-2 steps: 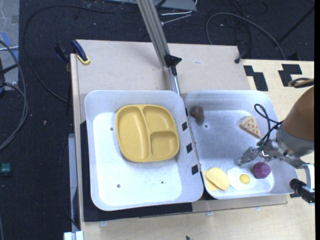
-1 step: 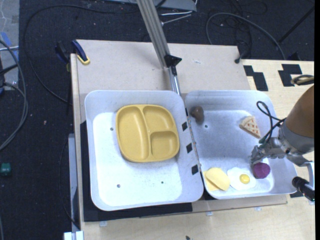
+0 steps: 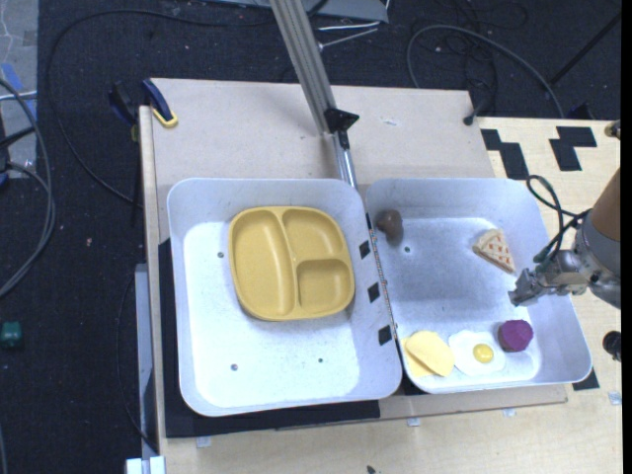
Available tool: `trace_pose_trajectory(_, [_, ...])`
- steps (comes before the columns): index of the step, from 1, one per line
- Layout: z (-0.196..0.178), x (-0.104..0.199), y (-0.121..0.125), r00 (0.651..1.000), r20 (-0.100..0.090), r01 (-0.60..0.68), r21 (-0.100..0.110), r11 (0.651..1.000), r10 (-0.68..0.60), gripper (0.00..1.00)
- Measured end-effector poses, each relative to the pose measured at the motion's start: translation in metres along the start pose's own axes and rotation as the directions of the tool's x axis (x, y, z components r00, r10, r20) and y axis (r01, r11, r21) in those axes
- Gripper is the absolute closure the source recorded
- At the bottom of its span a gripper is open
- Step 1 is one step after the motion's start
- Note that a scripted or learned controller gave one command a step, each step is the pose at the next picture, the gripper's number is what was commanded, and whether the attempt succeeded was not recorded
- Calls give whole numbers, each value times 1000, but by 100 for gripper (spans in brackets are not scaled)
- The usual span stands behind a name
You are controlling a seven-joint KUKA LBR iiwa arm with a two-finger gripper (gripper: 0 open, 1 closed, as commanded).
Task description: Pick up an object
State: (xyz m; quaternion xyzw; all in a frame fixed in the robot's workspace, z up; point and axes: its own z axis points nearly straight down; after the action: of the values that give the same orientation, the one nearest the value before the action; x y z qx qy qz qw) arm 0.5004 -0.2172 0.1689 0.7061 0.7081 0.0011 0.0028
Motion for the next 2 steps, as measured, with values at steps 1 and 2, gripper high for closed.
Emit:
trace_pose_trajectory(1, [-44, 2, 6, 1000, 1, 1, 0, 1000, -1, 100])
trace_pose_trajectory(2, [-88, 0, 2, 1000, 1, 1, -1, 1000, -1, 100])
